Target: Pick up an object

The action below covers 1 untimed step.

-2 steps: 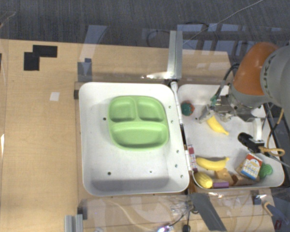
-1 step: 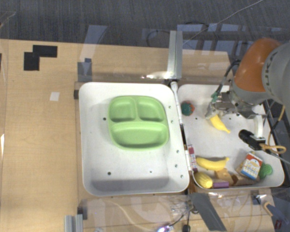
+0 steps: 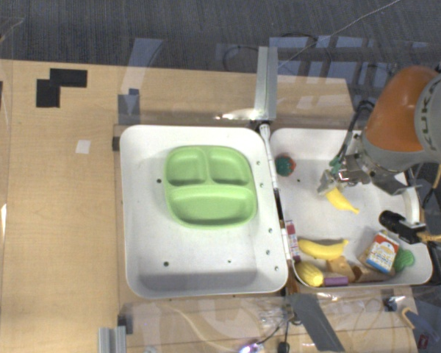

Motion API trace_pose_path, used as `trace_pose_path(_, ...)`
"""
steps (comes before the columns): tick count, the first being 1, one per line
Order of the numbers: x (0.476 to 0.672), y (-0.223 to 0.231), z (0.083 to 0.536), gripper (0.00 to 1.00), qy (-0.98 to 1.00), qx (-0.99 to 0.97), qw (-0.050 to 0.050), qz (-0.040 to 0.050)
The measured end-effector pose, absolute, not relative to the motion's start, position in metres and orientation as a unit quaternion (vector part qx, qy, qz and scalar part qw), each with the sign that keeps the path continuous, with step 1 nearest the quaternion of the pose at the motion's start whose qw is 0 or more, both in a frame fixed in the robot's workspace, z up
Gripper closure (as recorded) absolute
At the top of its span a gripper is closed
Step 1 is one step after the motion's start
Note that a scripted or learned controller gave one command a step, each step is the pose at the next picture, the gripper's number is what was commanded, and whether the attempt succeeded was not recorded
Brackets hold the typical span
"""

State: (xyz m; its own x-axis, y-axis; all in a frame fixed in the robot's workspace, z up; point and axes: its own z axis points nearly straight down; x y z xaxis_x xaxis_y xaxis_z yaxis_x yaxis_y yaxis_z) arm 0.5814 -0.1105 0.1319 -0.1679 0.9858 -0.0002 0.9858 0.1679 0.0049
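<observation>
**Robot arm lifting a small yellow object over the right bin**

Seen from above at a slant, two shallow white bins sit side by side on a wooden counter (image 3: pixel 51 219). The left bin (image 3: pixel 143 271) carries a green divided plate (image 3: pixel 208 184). The right bin (image 3: pixel 309 219) holds the loose items.

The grey arm (image 3: pixel 419 116), with its orange band, reaches in from the right and bends down over the upper part of the right bin. Its end effector (image 3: pixel 336 181) points down and to the left. A small yellow object (image 3: pixel 342 201), shaped like a little banana, hangs tilted directly beneath the tips, and appears to be clenched between them at its upper end. It looks raised off the bin floor, though the angle makes that hard to confirm.

The main risk is a slip. The grip seems to catch only one end of the curved, smooth piece, so it could swing, twist free and drop back into the bin if the arm moves sharply.

Other things lie nearby. A small green and red ball (image 3: pixel 284 165) rests near the bin's left wall, apart from the end effector. Along the near edge are a larger yellow banana (image 3: pixel 323 248), a yellow lemon-like piece (image 3: pixel 309 273), a small carton (image 3: pixel 381 254) and a green item (image 3: pixel 404 259). A dropped piece would likely land on open floor, clear of that pile.
</observation>
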Motion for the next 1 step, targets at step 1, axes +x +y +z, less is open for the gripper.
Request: trace_pose_path(1,0.5951,-0.043,0.2235,1.0,0.712,0.703,0.002,0.0027)
